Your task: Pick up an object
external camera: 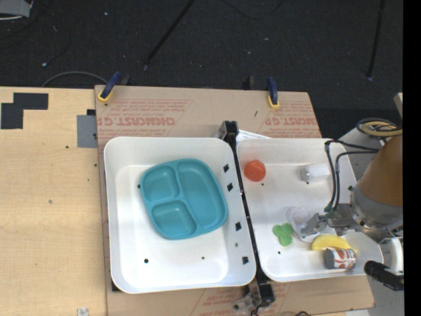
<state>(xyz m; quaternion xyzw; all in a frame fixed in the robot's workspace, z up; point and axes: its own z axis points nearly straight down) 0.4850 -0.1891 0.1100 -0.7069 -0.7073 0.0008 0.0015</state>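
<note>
White plastic, smooth and shallow: we count two rectangular bins; the left white bin [125, 268] carries one teal three-compartment plate [184, 198]; the right white bin [289, 272] holds one round orange ball [255, 170], one knobbly green toy [283, 234], one curved yellow banana [331, 243], one printed can [339, 259]; the end effector [312, 226] sits low there, whether open or closed we cannot tell.

Bright even light, slight blur

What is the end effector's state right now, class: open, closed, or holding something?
End effector: cannot be told; it sits low in the right bin, beside the banana and green toy.
</note>
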